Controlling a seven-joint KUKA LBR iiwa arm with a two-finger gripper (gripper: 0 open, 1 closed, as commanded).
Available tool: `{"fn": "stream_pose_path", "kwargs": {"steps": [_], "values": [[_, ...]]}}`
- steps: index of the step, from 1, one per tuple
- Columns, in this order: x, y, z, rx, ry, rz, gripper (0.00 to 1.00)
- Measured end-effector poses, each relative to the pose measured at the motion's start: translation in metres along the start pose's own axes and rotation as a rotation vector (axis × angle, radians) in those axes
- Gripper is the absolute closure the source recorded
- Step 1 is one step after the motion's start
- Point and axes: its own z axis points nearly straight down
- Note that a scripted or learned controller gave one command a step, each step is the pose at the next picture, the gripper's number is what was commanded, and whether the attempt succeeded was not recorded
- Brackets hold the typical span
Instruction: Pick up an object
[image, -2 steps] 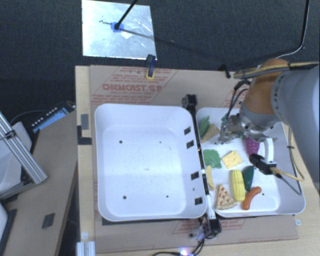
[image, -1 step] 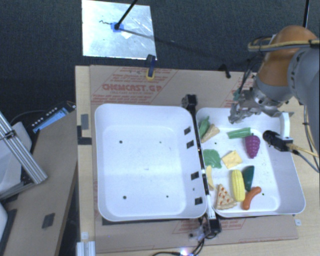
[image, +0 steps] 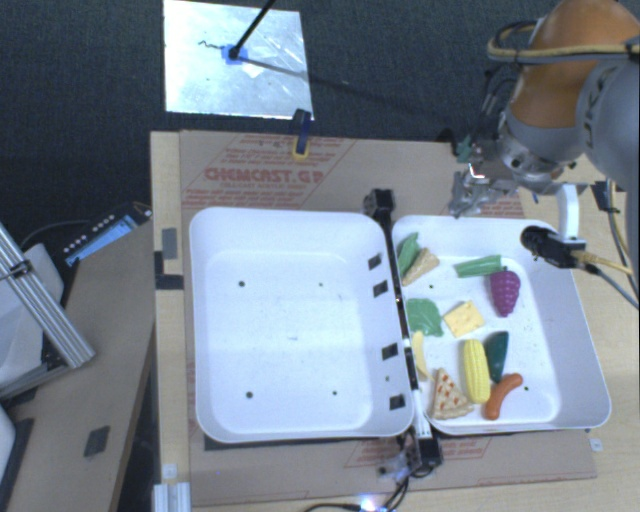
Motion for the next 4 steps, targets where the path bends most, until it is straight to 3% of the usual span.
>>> {"fn": "stream_pose_path", "kwargs": {"steps": [1, 3, 4], "values": [[0.07, 0.019, -0.066, 0.0, 0.003, -0.003, 1.0], [0.171, 0.018, -0.113, 0.006, 0.002, 0.0, 1.0], [0.237, 0.014, 0.044, 0.024, 0.0, -0.001, 1.0]]}}
